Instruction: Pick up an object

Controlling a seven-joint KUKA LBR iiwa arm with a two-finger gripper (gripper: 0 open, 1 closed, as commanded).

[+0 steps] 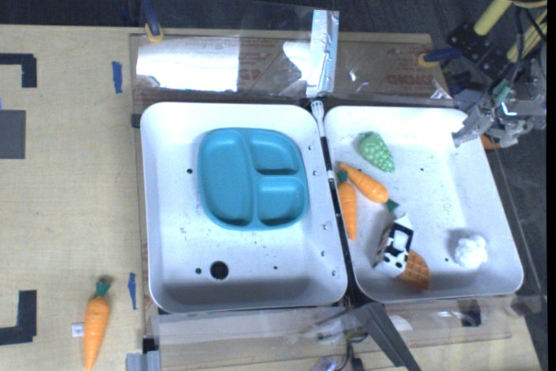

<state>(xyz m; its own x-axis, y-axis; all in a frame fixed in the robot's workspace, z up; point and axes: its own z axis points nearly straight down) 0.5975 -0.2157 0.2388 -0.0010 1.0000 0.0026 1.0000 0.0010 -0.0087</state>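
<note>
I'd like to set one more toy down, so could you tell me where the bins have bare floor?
Left bin: bare strip below the blue tray. Right bin: bare between the green toy and white ball. Crowded around the carrots.

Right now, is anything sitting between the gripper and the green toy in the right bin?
Nothing visible is. The gripper is at the right bin's upper right corner, and the green toy lies to its left across bare white floor. The two carrots lie below that line.
</note>
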